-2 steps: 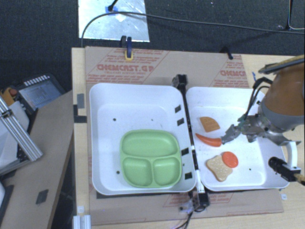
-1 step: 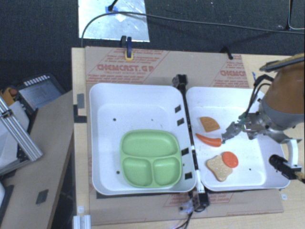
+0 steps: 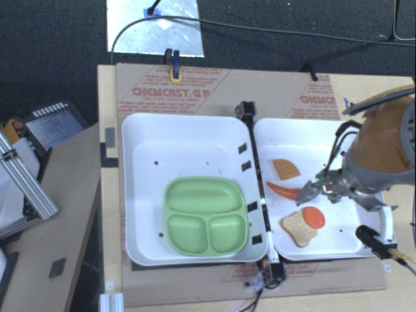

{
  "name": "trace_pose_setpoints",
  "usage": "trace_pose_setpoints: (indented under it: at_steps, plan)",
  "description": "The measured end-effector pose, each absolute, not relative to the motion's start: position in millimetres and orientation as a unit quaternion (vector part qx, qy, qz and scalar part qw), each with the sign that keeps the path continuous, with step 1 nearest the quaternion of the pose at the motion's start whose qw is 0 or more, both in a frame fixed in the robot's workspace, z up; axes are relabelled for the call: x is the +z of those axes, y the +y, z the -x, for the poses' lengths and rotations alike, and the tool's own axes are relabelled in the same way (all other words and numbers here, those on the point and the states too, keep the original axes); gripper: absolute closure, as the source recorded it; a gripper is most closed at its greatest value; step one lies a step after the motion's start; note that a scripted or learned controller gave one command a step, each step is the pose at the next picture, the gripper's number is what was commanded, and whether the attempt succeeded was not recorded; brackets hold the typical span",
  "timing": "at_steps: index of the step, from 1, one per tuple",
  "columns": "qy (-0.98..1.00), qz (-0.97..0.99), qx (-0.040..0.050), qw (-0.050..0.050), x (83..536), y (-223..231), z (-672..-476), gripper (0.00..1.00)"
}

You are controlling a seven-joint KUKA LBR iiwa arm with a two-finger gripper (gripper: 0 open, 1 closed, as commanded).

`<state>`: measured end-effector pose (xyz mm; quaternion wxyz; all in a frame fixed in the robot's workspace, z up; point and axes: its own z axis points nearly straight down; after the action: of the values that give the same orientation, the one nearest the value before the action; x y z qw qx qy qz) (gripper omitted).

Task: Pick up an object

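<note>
The dark metal two-finger pincer (image 3: pixel 307 195) sits low in the right white plastic bin (image 3: pixel 325 132), its tip angled toward the bin's left side; whether its prongs are apart or together cannot be told from this slanted view, and nothing is seen clamped between them. Just at its tip lies the long curved red-orange chilli-shaped toy (image 3: pixel 283 189), smooth and glossy, its long axis running roughly left to right with a slight downward slope toward the pincer, the thin end pointing left. Just below the pincer rests a round flat red tomato-slice toy (image 3: pixel 314 217), touching or overlapping a tan bread-slice-shaped toy (image 3: pixel 298 229) with a paler face. Above the chilli, a little apart, lies a small orange-brown wedge-shaped toy (image 3: pixel 285 169) with a matte surface. Behind the pincer rises the arm's grey wrist with its broad orange band (image 3: pixel 383 135). The left white plastic bin (image 3: pixel 146 142), shallow with rounded corners, holds a pale green three-compartment plastic tray (image 3: pixel 205 214) in its lower half. Both bins stand on a printed brown cardboard sheet (image 3: pixel 195 86) covering the light wooden table (image 3: pixel 107 103), with dark carpet beyond and a shiny metal plate (image 3: pixel 155 15) at the top.
</note>
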<state>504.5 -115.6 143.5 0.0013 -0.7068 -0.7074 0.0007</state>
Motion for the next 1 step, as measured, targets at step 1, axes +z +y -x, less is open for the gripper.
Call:
trace_pose_setpoints:
  at_steps: [1]
  plan:
    - [-0.707,0.707,0.0006,0.002,91.1,-115.2,-504.1,0.00]
